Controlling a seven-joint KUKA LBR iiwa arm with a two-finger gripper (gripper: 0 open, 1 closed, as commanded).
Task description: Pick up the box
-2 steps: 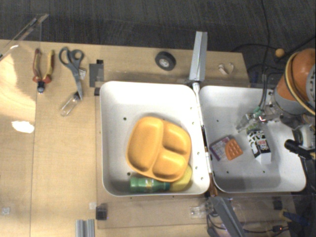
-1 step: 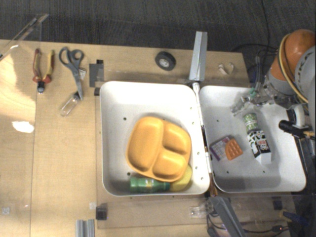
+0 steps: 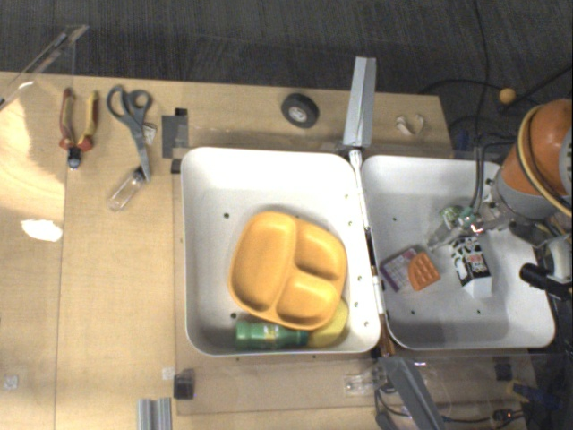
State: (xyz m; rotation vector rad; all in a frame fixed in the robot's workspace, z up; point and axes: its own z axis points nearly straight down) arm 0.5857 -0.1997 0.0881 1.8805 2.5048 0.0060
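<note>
The box (image 3: 471, 265) is lying in the right bin (image 3: 528, 330), long axis running roughly 12 to 6 o'clock, just at 6 o'clock of the tool (image 3: 473, 225); tool width I cannot tell.

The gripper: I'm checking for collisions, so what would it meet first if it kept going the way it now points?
Depth is unclear, but the gripper points down-left, so probably the small white box just below it, before the orange packet.

Left bin (image 3: 206, 240): yellow divided tray (image 3: 288, 269) over a green bottle (image 3: 264, 334). Tabletop (image 3: 89, 285): scissors (image 3: 132, 124), red-handled pliers (image 3: 76, 125), tape roll (image 3: 300, 110).
</note>
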